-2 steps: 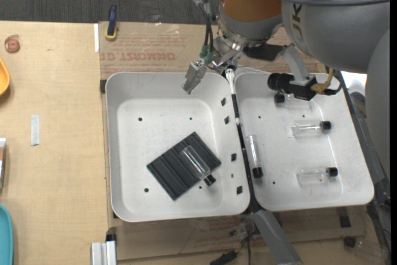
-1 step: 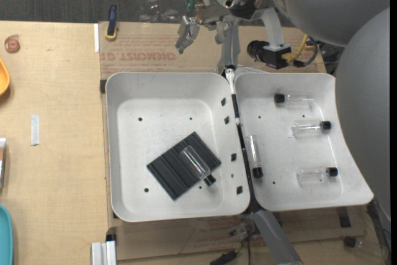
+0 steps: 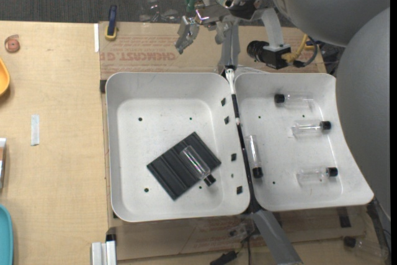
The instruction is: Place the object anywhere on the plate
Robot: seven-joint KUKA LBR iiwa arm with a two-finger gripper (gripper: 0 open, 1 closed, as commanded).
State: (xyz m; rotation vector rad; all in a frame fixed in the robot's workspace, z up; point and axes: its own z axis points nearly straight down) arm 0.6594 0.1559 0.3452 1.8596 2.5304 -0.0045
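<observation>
clear plastic vial with black cap (image 3: 196,161): lying on dark ribbed square plate (image 3: 173,172), left white bin (image 3: 124,133), 5 o'clock | likely light, slippery; grasp mid-barrel | two-finger gripper (image 3: 201,28): 12 o'clock, high, spread, grasping nothing

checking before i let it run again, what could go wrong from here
The clear vial lies tilted across the dark ribbed plate with its cap past the edge, so it may roll off. The other vials in the right bin are transparent and round, likely hard to grip.
</observation>
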